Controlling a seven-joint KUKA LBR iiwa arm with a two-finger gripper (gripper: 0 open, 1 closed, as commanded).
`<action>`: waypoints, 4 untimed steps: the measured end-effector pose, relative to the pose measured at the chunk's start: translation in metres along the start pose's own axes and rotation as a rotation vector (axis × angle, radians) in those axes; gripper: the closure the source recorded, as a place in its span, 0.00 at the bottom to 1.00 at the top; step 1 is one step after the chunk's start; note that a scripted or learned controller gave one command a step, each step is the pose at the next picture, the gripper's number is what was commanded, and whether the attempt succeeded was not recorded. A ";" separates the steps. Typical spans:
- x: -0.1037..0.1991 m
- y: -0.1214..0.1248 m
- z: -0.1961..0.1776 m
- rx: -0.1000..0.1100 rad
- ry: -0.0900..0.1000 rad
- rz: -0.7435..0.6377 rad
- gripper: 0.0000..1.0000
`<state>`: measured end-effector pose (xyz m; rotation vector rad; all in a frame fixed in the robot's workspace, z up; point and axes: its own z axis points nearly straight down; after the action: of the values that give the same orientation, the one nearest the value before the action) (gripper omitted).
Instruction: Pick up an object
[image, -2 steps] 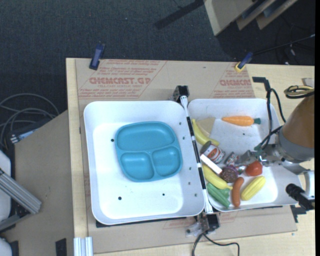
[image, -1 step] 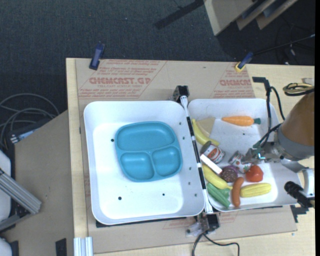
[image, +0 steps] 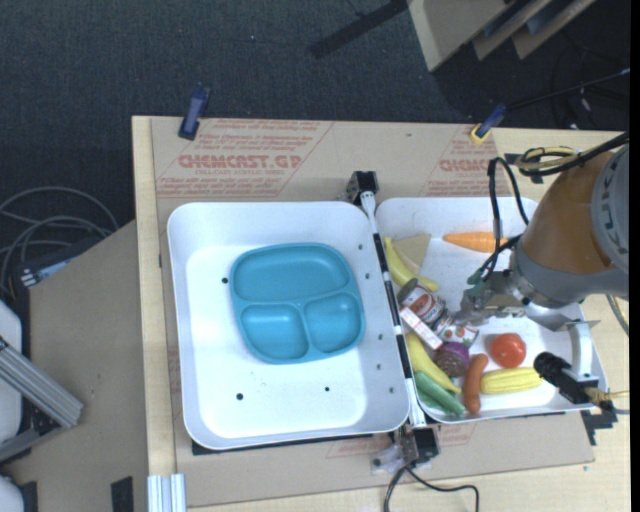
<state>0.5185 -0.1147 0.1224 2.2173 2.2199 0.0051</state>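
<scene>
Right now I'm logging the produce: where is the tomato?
The tomato lies in the right bin, near its front right corner, just above the corn cob.

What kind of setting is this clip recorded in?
Likely a robotics lab bench: a board bearing two white bins, toy food such as a carrot and tomato, and loose cables on dark carpet.

Arm (image: 590, 230) cut by right edge; fingertips unclear.

Slanted overhead view of both bins (image: 190, 300)
</scene>
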 end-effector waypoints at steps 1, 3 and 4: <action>-0.001 -0.001 0.000 0.001 -0.002 0.001 0.00; -0.007 0.090 0.013 0.004 -0.001 0.000 0.00; -0.022 0.039 0.038 0.007 0.000 0.002 0.00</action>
<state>0.5581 -0.1364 0.0842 2.2226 2.2215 -0.0020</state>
